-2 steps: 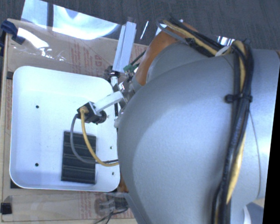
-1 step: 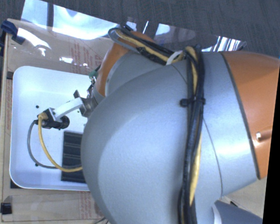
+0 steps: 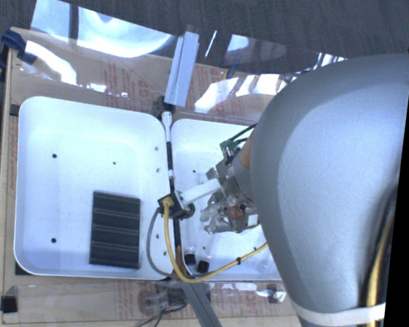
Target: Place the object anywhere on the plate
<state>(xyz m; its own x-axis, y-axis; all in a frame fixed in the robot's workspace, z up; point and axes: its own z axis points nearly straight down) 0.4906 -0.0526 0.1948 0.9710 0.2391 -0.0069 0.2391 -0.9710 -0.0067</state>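
A dark ribbed rectangular plate (image 3: 116, 230) lies flat in the left bin (image 3: 62, 128), towards its front right corner. My gripper (image 3: 222, 211) hangs low over the right bin (image 3: 195, 147), close to the divider between the bins. The bulky grey arm (image 3: 326, 188) covers most of the right bin and part of the gripper. I cannot make out an object at the gripper, and the arm hides the bin floor beneath it. The plate's top is bare.
A yellow cable (image 3: 178, 266) and a white cable loop along the divider and the right bin's front edge. A grey bar (image 3: 181, 68) stands at the back between the bins. Two small dark pieces (image 3: 196, 261) sit on the right bin's front floor.
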